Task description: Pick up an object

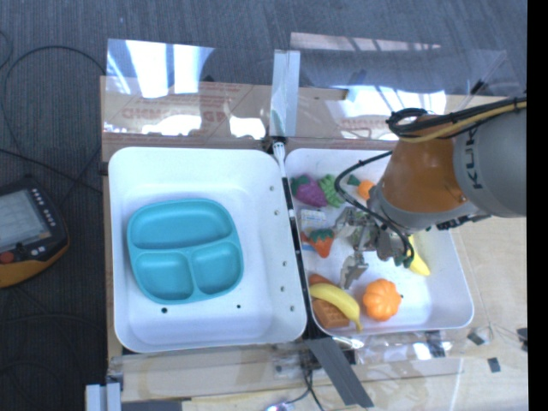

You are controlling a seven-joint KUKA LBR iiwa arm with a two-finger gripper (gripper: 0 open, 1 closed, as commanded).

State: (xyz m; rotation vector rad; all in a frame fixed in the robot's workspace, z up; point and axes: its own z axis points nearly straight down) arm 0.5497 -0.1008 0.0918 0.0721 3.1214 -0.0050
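The claw (355, 259) hangs low inside the right-hand shallow white bin (449, 302), its metal fingers pointing down and toward the bin's near-left part. How far apart the fingers stand cannot be told, and nothing can be made out between them.

Taking the claw as the landmark: just below it lies a yellow toy banana (336, 300), and beside that, below and to the claw's right, sits a small orange toy pumpkin (382, 299). Under the banana's left end rests a brown, bun-like toy (330, 315). Just left of the claw is a small red-orange toy with a green top (320, 243), perhaps a strawberry or carrot. Up and to the left of the claw lie a purple toy (309, 193) and a green leafy toy (330, 187). To the claw's right, a second yellow toy (418, 262) pokes out from under the wrist.

Above the claw rises the arm's orange band (421, 178) and grey link (501, 165).

Far left of the claw, the other white bin (248, 165) holds a turquoise plastic plate with three compartments (184, 248).
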